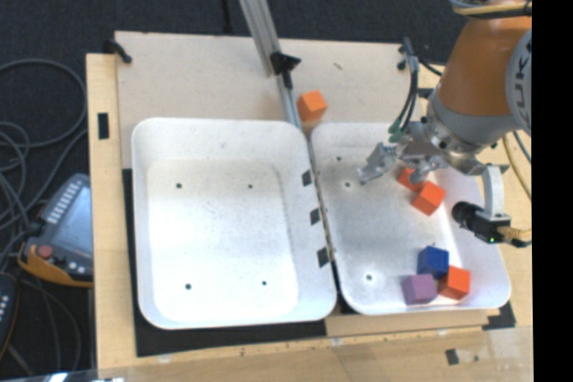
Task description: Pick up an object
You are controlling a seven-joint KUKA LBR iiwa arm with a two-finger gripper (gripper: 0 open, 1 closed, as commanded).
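The right bin (358, 219) holds several small blocks. An orange block (429, 198) lies just under the arm's wrist, with a red-orange block (407, 177) touching it and partly hidden by the arm. In the near right corner lie a blue block (433, 259), an orange block (457, 282) and a purple block (418, 288), bunched together. My gripper (376, 165) hangs over the upper middle of the right bin, left of the orange block, and I see nothing in it.
The left bin (224, 219) sits beside the right one, with a low wall between them. An orange cube (312, 106) rests on the bench behind the bins, at the foot of a slanted aluminium rail (255, 9). Cables and a pendant (63, 228) lie off the bench at left.
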